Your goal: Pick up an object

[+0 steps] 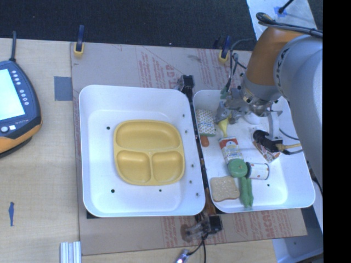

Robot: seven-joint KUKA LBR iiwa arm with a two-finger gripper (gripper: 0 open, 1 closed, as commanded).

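My gripper (229, 115) low in right bin (290, 193), over yellow item (223, 126); jaw state unclear, cannot tell.

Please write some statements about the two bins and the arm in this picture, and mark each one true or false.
1. The yellow divided tray lies in the left bin. True.
2. The toast slice is in the left bin. False: it lies in the right bin, near its front edge.
3. The gripper is above the right bin's far end. True.
4. The tray has two compartments. False: it has three.
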